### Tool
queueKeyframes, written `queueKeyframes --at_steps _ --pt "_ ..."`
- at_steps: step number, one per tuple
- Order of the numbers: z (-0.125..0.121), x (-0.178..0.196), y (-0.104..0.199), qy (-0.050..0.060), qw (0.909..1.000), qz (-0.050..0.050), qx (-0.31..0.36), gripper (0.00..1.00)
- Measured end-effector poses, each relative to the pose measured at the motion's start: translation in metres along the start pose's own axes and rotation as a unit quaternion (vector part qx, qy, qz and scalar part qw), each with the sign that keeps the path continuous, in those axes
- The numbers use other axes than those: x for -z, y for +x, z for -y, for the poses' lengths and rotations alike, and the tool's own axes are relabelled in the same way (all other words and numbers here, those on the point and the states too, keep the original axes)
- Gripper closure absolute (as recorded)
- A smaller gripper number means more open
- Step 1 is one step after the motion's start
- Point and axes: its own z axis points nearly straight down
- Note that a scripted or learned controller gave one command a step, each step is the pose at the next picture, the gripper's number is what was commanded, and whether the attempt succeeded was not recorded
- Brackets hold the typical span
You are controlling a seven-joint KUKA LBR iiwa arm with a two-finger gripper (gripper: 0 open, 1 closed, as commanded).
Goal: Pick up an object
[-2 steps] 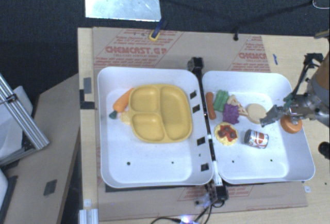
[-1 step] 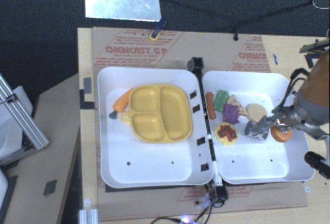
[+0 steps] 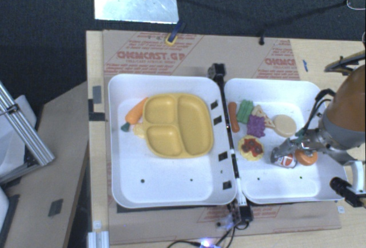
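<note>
The end effector (image 3: 287, 156) is seen low in the right bin (image 3: 274, 187), at its right side, just beside an orange-and-white toy piece (image 3: 306, 156). Whether anything is gripped cannot be told from this slant, and the opening is not resolved either.

The right bin is crowded with small play-food pieces: a red sausage (image 3: 233, 116) at the left, a green block (image 3: 245, 110) beyond it, a purple grape cluster (image 3: 256, 125) in the middle, a small pizza slice (image 3: 252, 147) nearer, and a pale round disc (image 3: 285, 124) to the right. All are judged to be light, stiff moulded plastic, smooth and likely slippery under the pads, not fragile.

The orange-and-white piece is taken as the nearest candidate; it looks rounded, so a hold across its middle would be favoured, since a pinch near an edge may squirt it away.

In the left bin (image 3: 123, 127), a yellow divided plate (image 3: 176, 125) is seen, with a toy carrot (image 3: 135, 111) touching its left rim.
</note>
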Motion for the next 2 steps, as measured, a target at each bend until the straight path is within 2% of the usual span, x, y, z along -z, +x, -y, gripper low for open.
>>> queueKeyframes --at_steps 1,2 --pt "-0.002 -0.049 0.0 -0.004 1.0 0.001 0.0 0.0" --pt "-0.004 -0.036 -0.002 -0.007 1.0 0.004 -0.001 1.0"
